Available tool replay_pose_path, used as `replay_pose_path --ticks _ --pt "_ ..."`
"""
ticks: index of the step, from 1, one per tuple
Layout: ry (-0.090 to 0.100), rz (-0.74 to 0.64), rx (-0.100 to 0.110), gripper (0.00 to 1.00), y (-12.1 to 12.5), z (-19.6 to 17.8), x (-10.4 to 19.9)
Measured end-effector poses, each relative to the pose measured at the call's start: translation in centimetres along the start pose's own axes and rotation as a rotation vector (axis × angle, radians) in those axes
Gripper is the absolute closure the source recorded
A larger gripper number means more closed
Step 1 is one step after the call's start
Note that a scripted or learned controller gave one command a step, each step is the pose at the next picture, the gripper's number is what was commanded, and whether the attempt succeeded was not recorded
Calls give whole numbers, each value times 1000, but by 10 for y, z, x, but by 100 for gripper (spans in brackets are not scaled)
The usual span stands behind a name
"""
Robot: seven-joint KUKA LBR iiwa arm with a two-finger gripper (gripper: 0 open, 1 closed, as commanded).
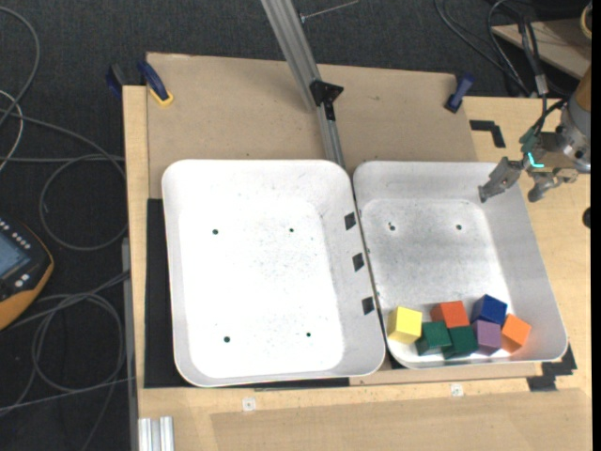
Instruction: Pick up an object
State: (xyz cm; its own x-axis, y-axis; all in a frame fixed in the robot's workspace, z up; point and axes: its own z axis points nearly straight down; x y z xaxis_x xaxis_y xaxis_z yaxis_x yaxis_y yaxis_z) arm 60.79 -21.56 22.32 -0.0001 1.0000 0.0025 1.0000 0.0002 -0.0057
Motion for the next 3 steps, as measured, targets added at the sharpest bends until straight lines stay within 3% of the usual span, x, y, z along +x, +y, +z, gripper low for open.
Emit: replay_pose_path --ticks 1,3 --pt "-2 -2 -4 0 1 -3 0" --pt "-1 1 1 0 -8 98 2"
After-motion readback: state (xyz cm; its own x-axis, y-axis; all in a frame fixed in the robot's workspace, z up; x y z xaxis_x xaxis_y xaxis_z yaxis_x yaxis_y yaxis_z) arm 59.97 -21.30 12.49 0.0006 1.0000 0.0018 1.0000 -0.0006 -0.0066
